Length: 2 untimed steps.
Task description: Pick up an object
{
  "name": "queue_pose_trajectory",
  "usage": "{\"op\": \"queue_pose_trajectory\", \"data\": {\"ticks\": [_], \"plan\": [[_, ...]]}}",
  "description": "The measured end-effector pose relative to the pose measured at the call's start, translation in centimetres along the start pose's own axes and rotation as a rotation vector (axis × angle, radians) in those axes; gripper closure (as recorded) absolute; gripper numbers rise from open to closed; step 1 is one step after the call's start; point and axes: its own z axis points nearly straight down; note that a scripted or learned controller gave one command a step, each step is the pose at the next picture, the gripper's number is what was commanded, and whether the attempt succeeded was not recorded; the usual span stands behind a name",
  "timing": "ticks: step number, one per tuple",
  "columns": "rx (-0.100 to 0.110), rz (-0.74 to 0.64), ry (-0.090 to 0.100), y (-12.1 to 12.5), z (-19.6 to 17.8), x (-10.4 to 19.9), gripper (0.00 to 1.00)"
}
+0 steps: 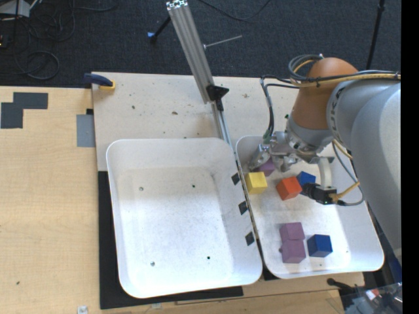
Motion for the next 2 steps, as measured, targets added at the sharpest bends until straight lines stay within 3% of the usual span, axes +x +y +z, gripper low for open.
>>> {"op": "queue_pose_trajectory", "data": {"ticks": [1, 2], "plan": [[-0.001, 0.002, -0.001, -0.1, -0.7, -0.1, 1.0], [-0.002, 0.004, -0.002, -0.5, -5.0, 0.0, 1.0]]}}
